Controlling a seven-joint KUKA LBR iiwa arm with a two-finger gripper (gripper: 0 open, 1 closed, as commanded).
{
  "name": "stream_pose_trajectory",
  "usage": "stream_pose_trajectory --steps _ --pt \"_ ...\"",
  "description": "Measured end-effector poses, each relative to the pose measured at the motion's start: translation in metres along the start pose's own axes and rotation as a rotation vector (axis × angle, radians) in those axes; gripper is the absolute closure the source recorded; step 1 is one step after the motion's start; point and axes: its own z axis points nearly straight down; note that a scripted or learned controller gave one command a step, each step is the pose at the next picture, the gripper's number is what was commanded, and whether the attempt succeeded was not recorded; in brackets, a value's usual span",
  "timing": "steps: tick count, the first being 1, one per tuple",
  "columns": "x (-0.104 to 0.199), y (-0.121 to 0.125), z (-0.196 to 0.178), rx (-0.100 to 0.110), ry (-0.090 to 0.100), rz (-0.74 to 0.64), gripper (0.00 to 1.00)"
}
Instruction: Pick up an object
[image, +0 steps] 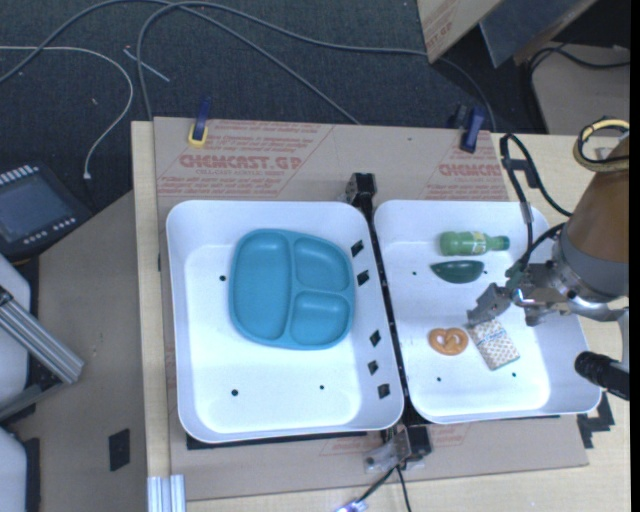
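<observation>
In the right bin, nearest the camera, a small patterned packet lies flat with its long axis slanting from upper left to lower right. Just left of it sits a pretzel-shaped orange toy, apart from the packet. The arm's fingers hang directly over the packet's upper end, spread slightly and closed on nothing; whether their tips touch the packet cannot be told. Beyond them, a dark green, leaf-like piece lies with its long axis across the bin, and farther still a green bottle rests on its side, also crosswise, its pale cap end pointing right. The grey arm with its orange band reaches in from the right edge over the bin's rim. In the left bin, a blue divided plate lies flat toward the far half, its three compartments bare. Both bins sit side by side on the tabletop, which is covered by a cardboard sheet.
</observation>
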Motion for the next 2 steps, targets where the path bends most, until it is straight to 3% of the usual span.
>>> stream_pose_trajectory --steps 2 --pt "-0.012 0.001 0.093 0.001 0.0 0.001 0.0"
